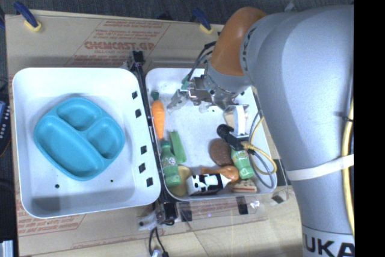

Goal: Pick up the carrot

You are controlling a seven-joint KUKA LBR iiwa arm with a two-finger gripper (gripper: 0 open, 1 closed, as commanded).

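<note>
Left bin (24, 129): just the blue divided plate (78, 136). Ignore it.

Right bin (180, 76): your carrot (158, 118) lies against the left wall, right beside the divider between the bins. Long axis runs roughly top-to-bottom in frame, parallel to that wall, thick end up, tip pointing down toward the green bottle (169, 164). A green stick-shaped piece (178, 146) sits just right of its lower end.

Gripper (191, 93) hangs over the upper part of the same bin, right of the carrot and slightly above it in frame; near, not touching. Nothing visible between the fingers. Can't tell whether they're spread or closed from this angle, wrist hardware blocks it.

My read: you need a short shift left and a touch down-frame, then descend. Fingers should close across the carrot's width, so left-right in frame. Risk: the wall leaves little room for the left finger.

Clutter at lower right (brown round piece (220, 152), cow-patterned toy (207, 183)) is well clear of the approach.
</note>
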